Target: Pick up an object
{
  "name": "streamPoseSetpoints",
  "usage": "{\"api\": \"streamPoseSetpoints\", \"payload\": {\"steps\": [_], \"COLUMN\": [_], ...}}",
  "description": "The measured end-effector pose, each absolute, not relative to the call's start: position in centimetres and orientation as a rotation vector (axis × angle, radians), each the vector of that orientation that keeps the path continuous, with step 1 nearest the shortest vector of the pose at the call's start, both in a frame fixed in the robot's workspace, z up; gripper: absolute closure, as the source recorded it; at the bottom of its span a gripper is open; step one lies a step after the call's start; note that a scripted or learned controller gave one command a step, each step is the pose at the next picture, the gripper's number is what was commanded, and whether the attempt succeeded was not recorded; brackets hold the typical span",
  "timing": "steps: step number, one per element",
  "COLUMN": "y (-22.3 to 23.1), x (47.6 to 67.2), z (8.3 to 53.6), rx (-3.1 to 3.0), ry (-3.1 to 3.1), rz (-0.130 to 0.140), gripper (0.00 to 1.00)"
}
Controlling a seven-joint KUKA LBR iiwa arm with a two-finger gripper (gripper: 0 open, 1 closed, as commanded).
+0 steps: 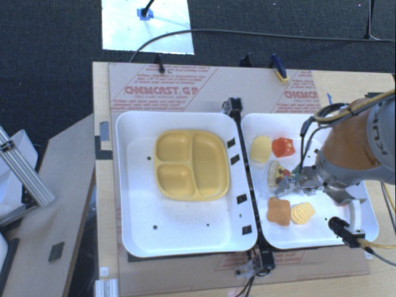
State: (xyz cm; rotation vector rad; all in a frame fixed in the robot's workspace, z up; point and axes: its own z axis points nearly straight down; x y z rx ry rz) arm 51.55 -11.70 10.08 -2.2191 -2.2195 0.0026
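Low in right bin (371, 218), fingers (286, 179) among toy foods

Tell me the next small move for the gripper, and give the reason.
Probably lower straight down. The gripper sits over a small clear object in the right bin, with an orange block and a ridged yellow piece lying nearby. Nothing is visibly between its fingers, so a grasp looks undone.

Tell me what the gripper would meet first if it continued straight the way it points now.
Probably the clear piece with red and yellow bits directly under the gripper in the right bin; depth is hard to judge from this view.
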Motion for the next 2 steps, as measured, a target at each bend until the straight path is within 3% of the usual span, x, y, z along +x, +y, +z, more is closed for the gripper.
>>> {"api": "streamPoseSetpoints", "payload": {"steps": [1,2], "y": [-11.7,-12.2], "x": [51.7,51.9], "z": [11.4,15.8], "rx": [-2.221,-2.221], "ry": [-2.225,-2.228], "rz": [-0.003,-0.004], "gripper": [1.00,1.00]}}
